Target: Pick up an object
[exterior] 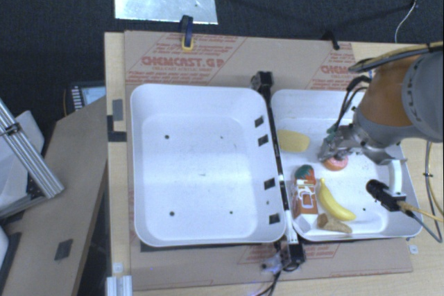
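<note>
The small round pinkish-red object (337,162) lies in the right white bin (305,105), toward the middle of its right half, with the gripper (333,149) right down over it, seemingly touching. Whether it is clamped, I cannot tell. Nothing looks lifted yet, so I judge the pick at its grasping stage. A yellow banana (334,202), a pale yellow lump (293,141) and an orange-white packet (304,196) lie nearer the bin's front-left corner.
</note>
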Robot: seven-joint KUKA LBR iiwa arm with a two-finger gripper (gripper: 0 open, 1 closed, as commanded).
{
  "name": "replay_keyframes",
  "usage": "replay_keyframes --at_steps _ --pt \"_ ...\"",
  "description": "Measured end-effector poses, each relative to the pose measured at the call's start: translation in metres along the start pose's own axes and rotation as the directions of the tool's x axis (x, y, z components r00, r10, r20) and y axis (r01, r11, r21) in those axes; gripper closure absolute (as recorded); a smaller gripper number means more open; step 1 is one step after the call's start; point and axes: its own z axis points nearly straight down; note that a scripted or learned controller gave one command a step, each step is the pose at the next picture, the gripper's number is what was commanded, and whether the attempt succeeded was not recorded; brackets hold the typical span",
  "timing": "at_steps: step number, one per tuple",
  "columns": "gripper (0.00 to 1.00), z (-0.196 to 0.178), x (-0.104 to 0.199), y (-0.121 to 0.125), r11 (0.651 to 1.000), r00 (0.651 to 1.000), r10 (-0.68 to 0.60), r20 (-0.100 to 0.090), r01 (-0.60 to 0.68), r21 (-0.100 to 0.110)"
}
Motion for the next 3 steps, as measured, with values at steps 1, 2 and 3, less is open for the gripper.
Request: replay_keyframes --at_steps 1,2,3 --pt "1.00 0.000 0.020 0.001 1.000 1.000 -0.004 0.000 0.004 0.005" --pt "1.00 0.005 0.042 0.021 1.000 1.000 -0.004 0.004 0.004 -0.001" --pt "1.00 -0.098 0.093 0.088 1.000 1.000 -0.009 -0.002 0.009 -0.008"
